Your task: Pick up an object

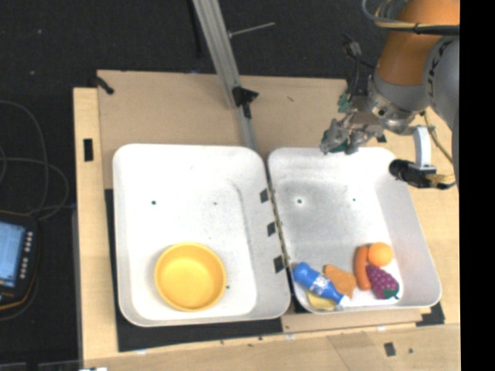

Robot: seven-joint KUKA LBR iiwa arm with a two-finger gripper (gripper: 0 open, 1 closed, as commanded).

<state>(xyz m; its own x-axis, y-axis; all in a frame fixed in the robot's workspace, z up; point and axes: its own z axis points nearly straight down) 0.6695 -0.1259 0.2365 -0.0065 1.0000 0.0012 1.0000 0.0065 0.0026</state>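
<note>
No legible writing on blue bottle (314, 281)

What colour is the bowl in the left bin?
Yellow; the bowl shows clearly in the camera view, near the front of the left bin.

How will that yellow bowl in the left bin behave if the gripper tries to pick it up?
The yellow bowl looks like thin plastic, so probably light and stiff. Its smooth, rounded rim may slip between narrow fingers. It sits upright and apart from other things on the left bin floor, so a push would likely slide it, not tip it.
</note>
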